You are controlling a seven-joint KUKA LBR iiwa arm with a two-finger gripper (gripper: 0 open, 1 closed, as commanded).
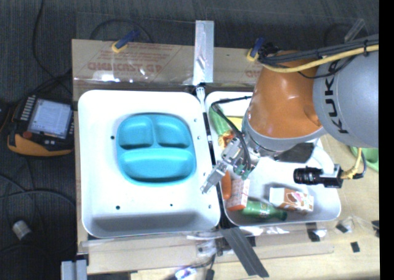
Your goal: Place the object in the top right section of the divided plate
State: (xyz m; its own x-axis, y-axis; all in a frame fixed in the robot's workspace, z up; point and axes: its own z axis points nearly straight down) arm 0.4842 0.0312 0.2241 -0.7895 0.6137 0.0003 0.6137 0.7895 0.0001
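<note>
A: Two white bins sit side by side, and I'll take the divided plate (156, 156) as my landmark. It is turquoise and lies in the middle of the left bin (98, 211), with nothing in its sections. The section the task names is the smaller one at its upper right.

B: And the arm?

A: The grey arm (345, 100) with its orange band reaches in well to the right of the plate. The gripper (231, 167) hangs just right of the plate's right edge, over the wall between the bins and the near side of the right bin (329, 211).

B: Is it holding anything?

A: I cannot tell. The metal parts at its tip are a tangle from this angle, and I see nothing clearly caught there.

B: So where is the object?

A: To the right of the plate, in the right bin, lies a small heap: an orange-red item (236, 194) right under the gripper, a green item (263, 212) below it, and a printed carton (291, 199) further right. Which one is meant I cannot say.

B: What step is this, then?

A: I judge it the picking step. Next calls for a sure grasp, a lift clear of the wall, then a move left over the plate's upper right section.
</note>
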